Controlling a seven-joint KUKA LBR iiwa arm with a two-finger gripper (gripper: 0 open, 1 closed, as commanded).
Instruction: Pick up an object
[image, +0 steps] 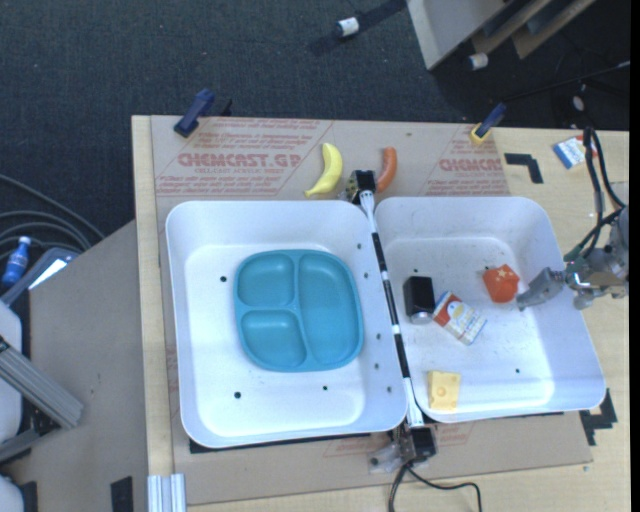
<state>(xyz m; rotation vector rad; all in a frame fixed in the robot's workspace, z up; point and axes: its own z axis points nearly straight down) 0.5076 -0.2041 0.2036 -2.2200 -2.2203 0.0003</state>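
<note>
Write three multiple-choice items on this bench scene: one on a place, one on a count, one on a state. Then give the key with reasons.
1. Where does the blue divided plate lie?
A. in the left bin
B. in the right bin
C. on the board behind the bins

2. How many loose things lie in the right bin?
A. two
B. four
C. six

3. How does the tool stand?
A. clamped on the plate
C. lifting the yellow block
B. at the right bin's right side, nothing seen between its fingers

Key: 1 A, the plate fills the middle of the left bin. 2 B, a black block, a red-orange item, a small carton and a yellow block. 3 B, the tool is beside the red-orange item, apart from it.
</note>
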